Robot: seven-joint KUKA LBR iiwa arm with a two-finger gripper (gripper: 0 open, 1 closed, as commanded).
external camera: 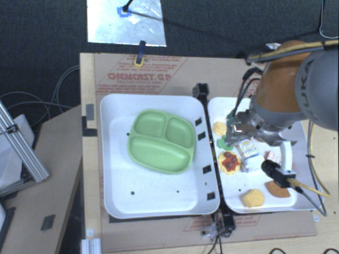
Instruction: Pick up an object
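Observation:
My gripper (231, 135) reaches down into the right bin (233, 197), near its left side. It hangs over a small green item (221, 141) beside a yellow piece (219, 127). The arm's grey body and orange band cover much of the bin's upper part. Just below the gripper lie a red and yellow pizza-like toy (230, 162) and a white packet (248, 150). Further toward the front sit a yellow waffle-like piece (253, 198), a brown cookie (279, 190) and a small red and white item (273, 156).
The left bin (114, 194) holds a green divided plate (161, 141). A black divider with clips (210, 142) runs between the bins. A black cable connector (274, 172) of the arm hangs over the right bin's front. Cardboard lies under both bins.

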